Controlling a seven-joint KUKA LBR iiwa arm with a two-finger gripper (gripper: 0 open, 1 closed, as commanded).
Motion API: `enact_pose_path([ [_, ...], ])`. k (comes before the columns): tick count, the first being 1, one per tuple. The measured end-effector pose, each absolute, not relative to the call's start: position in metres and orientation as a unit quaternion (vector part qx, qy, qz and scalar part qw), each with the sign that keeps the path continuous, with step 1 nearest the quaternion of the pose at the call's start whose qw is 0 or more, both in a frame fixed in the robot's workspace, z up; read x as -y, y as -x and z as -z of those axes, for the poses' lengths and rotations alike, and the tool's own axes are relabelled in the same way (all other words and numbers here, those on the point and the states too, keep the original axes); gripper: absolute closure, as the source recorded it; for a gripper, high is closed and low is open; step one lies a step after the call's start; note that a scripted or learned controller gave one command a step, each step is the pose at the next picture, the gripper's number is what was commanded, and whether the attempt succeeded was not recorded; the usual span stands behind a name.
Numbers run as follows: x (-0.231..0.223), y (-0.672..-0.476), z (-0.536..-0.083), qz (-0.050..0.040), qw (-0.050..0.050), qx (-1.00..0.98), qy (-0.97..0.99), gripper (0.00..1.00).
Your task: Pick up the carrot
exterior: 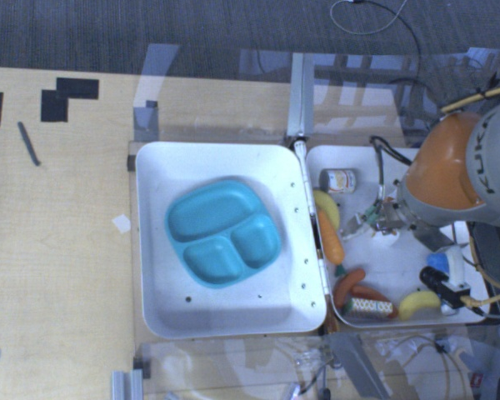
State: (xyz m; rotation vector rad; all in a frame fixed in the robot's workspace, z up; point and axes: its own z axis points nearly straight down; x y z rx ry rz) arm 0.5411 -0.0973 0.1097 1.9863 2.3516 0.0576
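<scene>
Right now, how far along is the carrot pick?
Done: the arm has reached into the right bin. In hand: the end effector hovers just right of the carrot, nothing visibly gripped. Left: the carrot lies against the bin's left wall, below the yellow item, so closing on it and lifting remain.

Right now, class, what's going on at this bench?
A grey arm reaches into the right bin, with its gripper low beside the carrot. The carrot lies along the bin's left wall, below a banana, not picked up. A blue tray sits in the left bin.
</scene>
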Motion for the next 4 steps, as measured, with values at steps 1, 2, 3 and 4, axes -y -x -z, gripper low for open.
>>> enact_pose_path([
  [1,0.099,-0.599,-0.111,-0.0059,0.017,-0.808,-0.589,0.0],
  [2,0.109,-0.598,-0.109,-0.0196,0.022,-0.696,-0.718,0.0],
  [3,0.086,-0.582,-0.11,-0.0218,0.023,-0.553,-0.833,0.0],
  [4,0.09,-0.551,-0.109,-0.0201,0.03,-0.703,-0.711,0.0],
])
